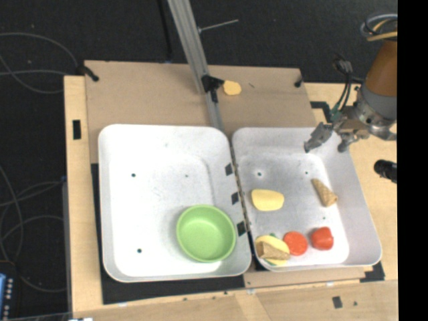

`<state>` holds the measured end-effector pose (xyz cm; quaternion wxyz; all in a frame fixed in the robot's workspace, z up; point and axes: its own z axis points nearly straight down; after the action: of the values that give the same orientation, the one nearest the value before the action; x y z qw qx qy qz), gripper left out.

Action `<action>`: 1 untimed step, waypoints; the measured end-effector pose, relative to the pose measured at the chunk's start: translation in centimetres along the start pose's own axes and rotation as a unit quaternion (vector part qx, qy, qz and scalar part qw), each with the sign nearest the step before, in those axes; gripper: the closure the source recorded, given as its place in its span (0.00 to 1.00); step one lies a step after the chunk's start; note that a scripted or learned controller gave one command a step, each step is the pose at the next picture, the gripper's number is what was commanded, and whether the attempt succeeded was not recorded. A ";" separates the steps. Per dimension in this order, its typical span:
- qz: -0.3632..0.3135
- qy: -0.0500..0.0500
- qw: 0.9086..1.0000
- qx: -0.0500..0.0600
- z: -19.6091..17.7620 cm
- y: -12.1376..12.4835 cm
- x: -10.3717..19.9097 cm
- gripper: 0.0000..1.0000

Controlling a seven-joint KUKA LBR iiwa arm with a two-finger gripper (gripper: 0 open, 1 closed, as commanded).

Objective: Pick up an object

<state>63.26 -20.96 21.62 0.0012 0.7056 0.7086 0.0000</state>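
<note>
Two spread, empty fingers of our grey gripper [330, 138] should descend squarely over the tan wedge-shaped piece [324, 192].

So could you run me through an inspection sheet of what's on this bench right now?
Surface: wooden bench bearing left bin and right bin.
Job's things: in the right bin, yellow piece, tan piece, two red pieces, yellow-and-tan piece.
Clutter: green bowl in the left bin; small yellow item on the bench.
Grippers: tool open, holding nothing, above the right bin's far edge.
Cables: black cables on the floor.
Surroundings: metal pole, dark floor.
</note>
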 end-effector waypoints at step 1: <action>0.000 -0.001 1.000 0.000 0.0 0.0 -0.1 0.00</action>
<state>63.25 -21.01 21.63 0.0014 0.7055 0.7087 -0.0007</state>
